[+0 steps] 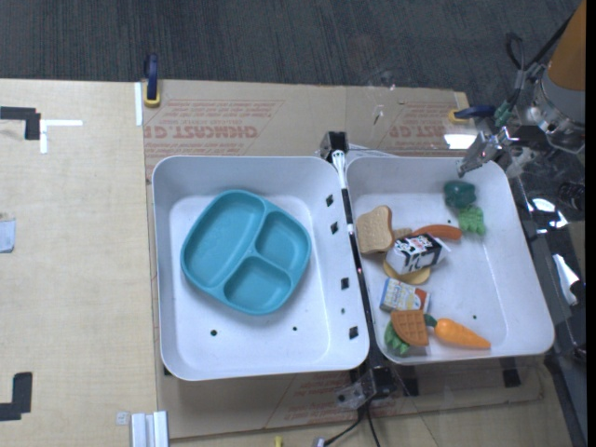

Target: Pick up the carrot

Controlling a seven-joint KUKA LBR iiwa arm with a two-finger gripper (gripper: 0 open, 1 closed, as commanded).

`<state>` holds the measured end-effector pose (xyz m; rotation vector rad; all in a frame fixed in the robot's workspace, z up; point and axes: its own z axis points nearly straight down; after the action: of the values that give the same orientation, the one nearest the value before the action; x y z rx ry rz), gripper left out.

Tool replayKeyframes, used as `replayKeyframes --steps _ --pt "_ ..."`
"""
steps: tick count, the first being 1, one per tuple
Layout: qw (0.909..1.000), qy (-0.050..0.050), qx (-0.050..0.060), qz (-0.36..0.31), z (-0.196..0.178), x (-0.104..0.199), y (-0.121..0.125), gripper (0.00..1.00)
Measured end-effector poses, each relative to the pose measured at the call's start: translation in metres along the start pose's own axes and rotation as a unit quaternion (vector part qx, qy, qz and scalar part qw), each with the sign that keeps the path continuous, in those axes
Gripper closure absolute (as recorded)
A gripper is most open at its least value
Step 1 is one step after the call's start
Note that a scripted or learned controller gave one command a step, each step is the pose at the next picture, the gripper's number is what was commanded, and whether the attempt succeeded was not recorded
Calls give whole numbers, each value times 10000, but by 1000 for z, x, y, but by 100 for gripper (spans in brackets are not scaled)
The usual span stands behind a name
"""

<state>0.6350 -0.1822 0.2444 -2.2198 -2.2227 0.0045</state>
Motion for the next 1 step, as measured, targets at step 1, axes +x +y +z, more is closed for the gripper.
replayKeyframes --steps 1 --pt "9987 -18 -22 -506 -121 -35 -155 0"
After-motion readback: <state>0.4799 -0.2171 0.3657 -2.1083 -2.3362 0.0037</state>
